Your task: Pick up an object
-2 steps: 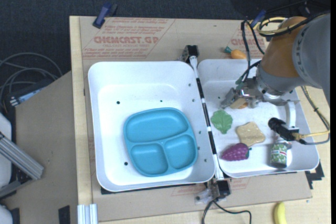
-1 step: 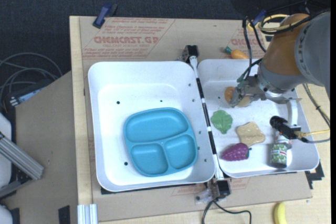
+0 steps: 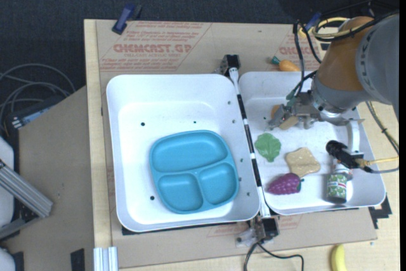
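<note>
Grey metal jaws (image 3: 287,116) hang low in the right bin (image 3: 375,190), near its back left corner; from where I stand I can't tell whether they're wide or closed, though something small and orange-brown sits right at their tips. Just in front lie the pickings: a green lettuce leaf (image 3: 268,146), a tan bread slice (image 3: 302,162), purple grapes (image 3: 283,184), and a small jar (image 3: 337,186) towards the front right. They're scattered loosely, I'd guess so any one can be grabbed. The left bin (image 3: 124,136) holds a blue divided plate (image 3: 193,169). Both bins sit on the worktop (image 3: 95,73).
</note>
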`<state>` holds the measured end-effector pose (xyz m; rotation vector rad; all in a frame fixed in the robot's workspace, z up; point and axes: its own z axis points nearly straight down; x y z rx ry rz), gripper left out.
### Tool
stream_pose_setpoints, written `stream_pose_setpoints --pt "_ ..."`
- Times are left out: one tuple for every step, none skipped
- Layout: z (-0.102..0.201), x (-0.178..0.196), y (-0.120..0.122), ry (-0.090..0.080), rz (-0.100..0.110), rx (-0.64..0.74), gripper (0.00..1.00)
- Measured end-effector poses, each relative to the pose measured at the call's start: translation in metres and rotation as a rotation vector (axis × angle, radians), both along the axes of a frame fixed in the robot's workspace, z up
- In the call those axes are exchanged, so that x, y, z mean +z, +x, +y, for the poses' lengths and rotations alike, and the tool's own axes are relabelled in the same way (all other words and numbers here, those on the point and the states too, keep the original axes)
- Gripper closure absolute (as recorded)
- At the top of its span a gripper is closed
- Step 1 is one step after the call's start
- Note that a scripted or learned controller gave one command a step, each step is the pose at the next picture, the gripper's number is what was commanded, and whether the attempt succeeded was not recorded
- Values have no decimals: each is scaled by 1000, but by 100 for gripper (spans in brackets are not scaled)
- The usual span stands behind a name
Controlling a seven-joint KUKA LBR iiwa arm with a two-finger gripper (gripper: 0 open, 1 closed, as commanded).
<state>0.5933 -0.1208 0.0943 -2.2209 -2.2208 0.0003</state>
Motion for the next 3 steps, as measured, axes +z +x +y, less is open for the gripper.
stream_pose_setpoints --pt "9 -10 38 0 -1 1 0" --pt "9 1 38 -2 -3 1 100" --pt "77 92 13 1 -5 3 100"
